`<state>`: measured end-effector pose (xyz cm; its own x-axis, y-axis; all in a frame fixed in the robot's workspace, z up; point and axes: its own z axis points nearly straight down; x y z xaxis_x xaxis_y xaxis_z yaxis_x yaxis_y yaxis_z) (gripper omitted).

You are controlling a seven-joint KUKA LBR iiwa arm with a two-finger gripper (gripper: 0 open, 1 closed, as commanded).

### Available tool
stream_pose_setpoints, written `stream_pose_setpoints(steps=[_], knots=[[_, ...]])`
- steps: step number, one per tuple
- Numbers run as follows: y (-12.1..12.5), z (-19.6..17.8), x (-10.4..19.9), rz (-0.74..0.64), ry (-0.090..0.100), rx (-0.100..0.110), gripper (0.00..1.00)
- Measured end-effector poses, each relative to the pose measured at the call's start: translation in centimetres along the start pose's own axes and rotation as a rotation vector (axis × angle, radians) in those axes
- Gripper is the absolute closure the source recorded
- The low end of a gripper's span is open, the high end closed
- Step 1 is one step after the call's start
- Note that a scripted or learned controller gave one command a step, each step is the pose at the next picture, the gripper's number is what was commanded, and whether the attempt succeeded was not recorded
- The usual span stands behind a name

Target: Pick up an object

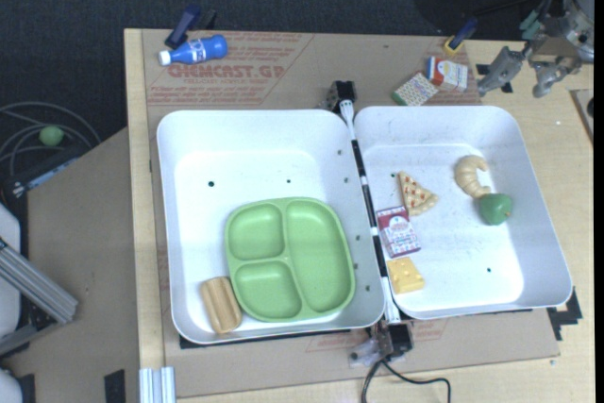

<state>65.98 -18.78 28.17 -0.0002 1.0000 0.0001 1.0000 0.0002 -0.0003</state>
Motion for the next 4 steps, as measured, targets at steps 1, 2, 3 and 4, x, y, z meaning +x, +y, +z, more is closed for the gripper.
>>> stream_pose_setpoints(steps=[1, 2, 3, 4], knots=[[-5.9, 15.6, 3.7, 0.000, 0.001, 0.004, 0.00], [0.6, 19.8, -0.3, 0.000, 0.000, 0.002, 0.00], [-3.2, 19.6, -3.1, -0.004, 0.009, -0.002, 0.00], [-3.1, 18.4, -3.3, -0.003, 0.002, -0.006, 1.00]])
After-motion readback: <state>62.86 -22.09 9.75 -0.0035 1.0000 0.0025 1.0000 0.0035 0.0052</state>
